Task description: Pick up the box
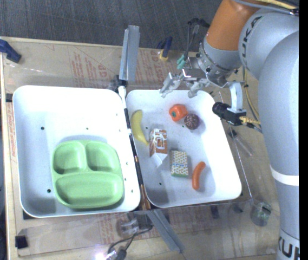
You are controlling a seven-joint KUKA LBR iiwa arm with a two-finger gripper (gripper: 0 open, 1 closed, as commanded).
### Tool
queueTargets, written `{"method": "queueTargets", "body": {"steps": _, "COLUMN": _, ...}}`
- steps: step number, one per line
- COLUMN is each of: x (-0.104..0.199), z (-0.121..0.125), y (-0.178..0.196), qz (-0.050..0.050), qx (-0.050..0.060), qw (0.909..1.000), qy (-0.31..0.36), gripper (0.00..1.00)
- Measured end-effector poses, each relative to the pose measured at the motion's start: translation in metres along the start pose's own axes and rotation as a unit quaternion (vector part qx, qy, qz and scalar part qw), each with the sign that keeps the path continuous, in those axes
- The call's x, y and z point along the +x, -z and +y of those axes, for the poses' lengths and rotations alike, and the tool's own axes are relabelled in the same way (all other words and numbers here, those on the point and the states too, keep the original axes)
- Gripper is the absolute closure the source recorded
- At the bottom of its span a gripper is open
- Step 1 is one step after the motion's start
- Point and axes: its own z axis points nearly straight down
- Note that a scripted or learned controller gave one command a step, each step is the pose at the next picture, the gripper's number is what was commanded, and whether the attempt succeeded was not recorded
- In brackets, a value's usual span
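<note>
Two boxes lie in the right bin. A brown and white carton sits near the bin's middle, and a green patterned box lies just in front of it. My gripper hovers over the bin's far rim, well behind both boxes. Its fingers are spread open with nothing between them.
The right bin also holds a banana, a red tomato-like fruit, a dark round fruit and an orange sausage. A green divided tray lies in the left bin. The arm fills the right side.
</note>
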Motion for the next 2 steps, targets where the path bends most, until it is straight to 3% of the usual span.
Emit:
{"method": "queueTargets", "body": {"steps": 1, "x": -0.035, "z": -0.071, "y": -0.061, "qz": 0.000, "qx": -0.001, "qw": 0.9972, "qy": 0.075, "gripper": 0.00}}
{"method": "queueTargets", "body": {"steps": 2, "x": -0.071, "z": -0.120, "y": -0.143, "qz": 0.000, "qx": -0.001, "qw": 0.9838, "qy": 0.179, "gripper": 0.00}}
